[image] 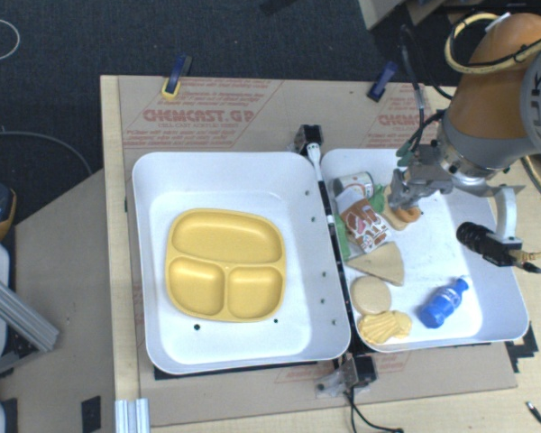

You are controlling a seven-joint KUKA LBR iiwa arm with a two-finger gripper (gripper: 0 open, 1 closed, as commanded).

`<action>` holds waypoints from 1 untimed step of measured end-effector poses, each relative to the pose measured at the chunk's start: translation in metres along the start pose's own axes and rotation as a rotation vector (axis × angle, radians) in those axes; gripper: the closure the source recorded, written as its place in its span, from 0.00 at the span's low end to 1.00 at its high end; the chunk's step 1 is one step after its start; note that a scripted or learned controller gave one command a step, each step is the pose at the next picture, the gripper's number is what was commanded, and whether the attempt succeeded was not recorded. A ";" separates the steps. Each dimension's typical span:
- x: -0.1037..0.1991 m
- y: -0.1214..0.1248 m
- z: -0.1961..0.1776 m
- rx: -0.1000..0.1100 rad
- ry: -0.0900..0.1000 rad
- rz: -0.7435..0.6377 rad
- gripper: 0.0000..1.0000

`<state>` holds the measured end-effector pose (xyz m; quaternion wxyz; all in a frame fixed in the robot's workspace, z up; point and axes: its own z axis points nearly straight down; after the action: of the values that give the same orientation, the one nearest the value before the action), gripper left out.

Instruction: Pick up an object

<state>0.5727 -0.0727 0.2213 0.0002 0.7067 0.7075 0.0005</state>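
Observation:
My gripper (pixel 408 193) hangs over the back left part of the right bin (pixel 487 318). A small tan-orange piece (pixel 407 213) lies right under its tip, touching or nearly touching it. Just left of it are a brown and white packet (pixel 365 226) and a small silver can (pixel 354 188). Further forward lie a tan wedge (pixel 385 264), a round beige biscuit (pixel 372 294), a yellow crinkled piece (pixel 385 327) and a small blue bottle (pixel 443 302).
The left bin (pixel 153 179) holds a yellow three-compartment tray (pixel 225 264). A black cable fitting (pixel 482 242) juts out from the arm over the right bin's right side. Clamps sit at the back edge of the board.

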 end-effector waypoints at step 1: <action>-0.006 0.001 0.006 0.004 0.000 0.002 1.00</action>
<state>0.5740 -0.0790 0.2154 -0.0011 0.7072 0.7070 -0.0008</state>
